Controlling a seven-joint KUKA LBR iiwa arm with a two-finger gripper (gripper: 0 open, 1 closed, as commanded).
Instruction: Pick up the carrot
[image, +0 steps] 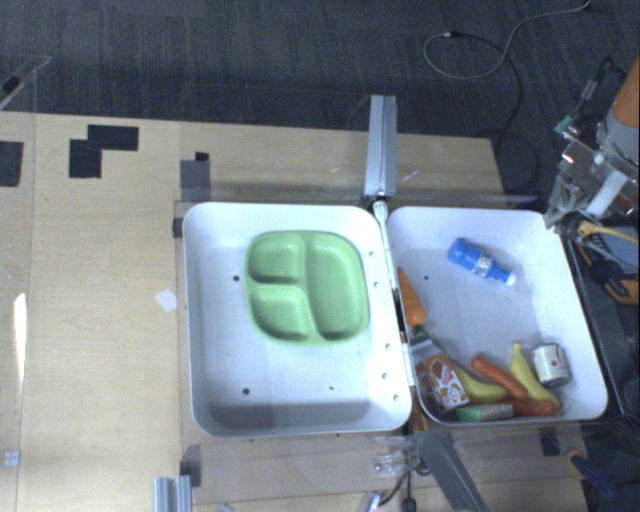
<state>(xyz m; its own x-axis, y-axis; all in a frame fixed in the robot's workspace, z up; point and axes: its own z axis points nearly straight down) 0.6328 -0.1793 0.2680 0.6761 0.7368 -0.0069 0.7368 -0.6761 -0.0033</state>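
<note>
Nearest, in the near corner of the right bin (590, 400): a crowded heap of a brown packet (441, 381), a yellow banana (522, 372), a small silver can (549, 364) and a long orange piece (493, 372), all touching or overlapping; hard to say what the orange piece is, or what the red and green bits beneath are. Next door in the left bin (215, 400), just a green divided plate (305, 285), lying flat. Farther back, pressed along the right bin's left wall beside the divider: the carrot (408, 297), slim, orange, with its green end towards the heap and just clear of the brown packet. Likely a light, stiff, smooth toy, so prone to rolling or slipping out of a pinch. Best taken across the thicker orange middle, though awkward with the wall touching one side and little room there for the gripper to straddle it. Partly shaded by the bin rim, so its true length is unclear. Beyond, alone on open floor, a blue bottle (481, 262). Farthest, above the bin's far right corner, well apart from the carrot: the gripper (556, 208), small, blurred and cut off at the edge; impossible to tell how wide it stands or whether it has hold of anything.
</note>
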